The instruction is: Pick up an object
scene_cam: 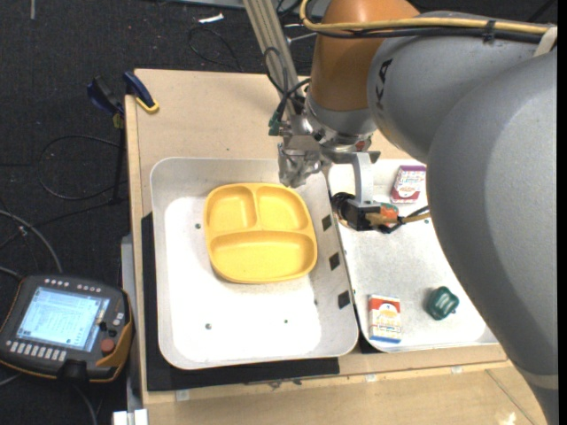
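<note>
One yellow divided plate point(260, 235) is seen in the left bin point(177, 326), toward the table's far edge, its long axis lying across the bin. The pincer point(293, 173) is poised at the plate's far right corner, so the plate lies just below-left of it. Whether the pincer is spread cannot be told.

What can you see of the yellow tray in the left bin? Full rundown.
The yellow tray looks like smooth moulded plastic, rounded-rectangular, with three compartments: two small ones along its far side, one long one along the near side. It lies flat, right way up, turned slightly askew, on the floor of the left bin in the far half. Nothing visible lies in its compartments. The claw is at its far right corner; whether they touch cannot be told.
</note>
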